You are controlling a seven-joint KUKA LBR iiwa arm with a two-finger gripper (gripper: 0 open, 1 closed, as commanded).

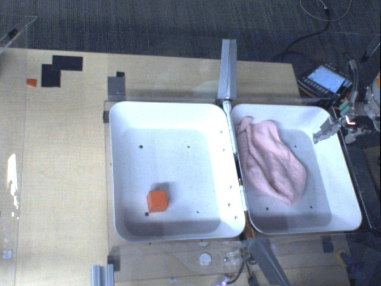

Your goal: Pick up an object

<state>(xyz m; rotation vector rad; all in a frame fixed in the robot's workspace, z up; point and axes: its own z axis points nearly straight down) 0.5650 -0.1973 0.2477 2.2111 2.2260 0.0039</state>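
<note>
A pink cloth (271,159) lay crumpled in the right bin (342,213) — soft, folded, stretched slantwise along the bin's left side, close to the divider. A small orange block (158,201) sat low in the left bin (128,159). The gripper (324,133) hung at the right bin's upper right rim — apart from the cloth; its jaw state could not be told.

A lit tablet screen (325,78) and looped cable (324,6) lie beyond the bench.
</note>
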